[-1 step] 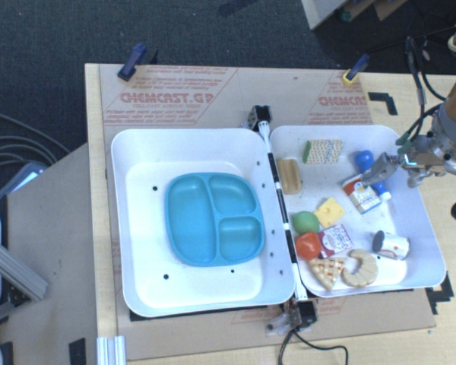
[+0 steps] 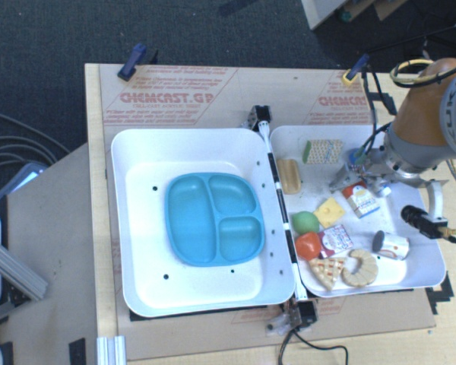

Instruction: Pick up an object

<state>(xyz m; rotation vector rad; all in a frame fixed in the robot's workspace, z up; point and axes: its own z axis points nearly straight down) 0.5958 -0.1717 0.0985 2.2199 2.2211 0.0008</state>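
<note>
Red-white carton (image 2: 362, 201) near right bin's (image 2: 433, 276) back edge, under gripper (image 2: 359, 181); grip unclear. Board (image 2: 175, 97) reads "CHEMCAST GP".

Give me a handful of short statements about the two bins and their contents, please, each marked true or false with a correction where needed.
1. The blue divided plate lies in the left bin. True.
2. The plate's compartments hold toy food. False: they are bare.
3. The green ball and red tomato sit in the right bin, near the divider. True.
4. The gripper hangs over the left bin. False: it is over the right bin.
5. The waffle piece lies on the plate. False: it lies at the right bin's far end.
</note>
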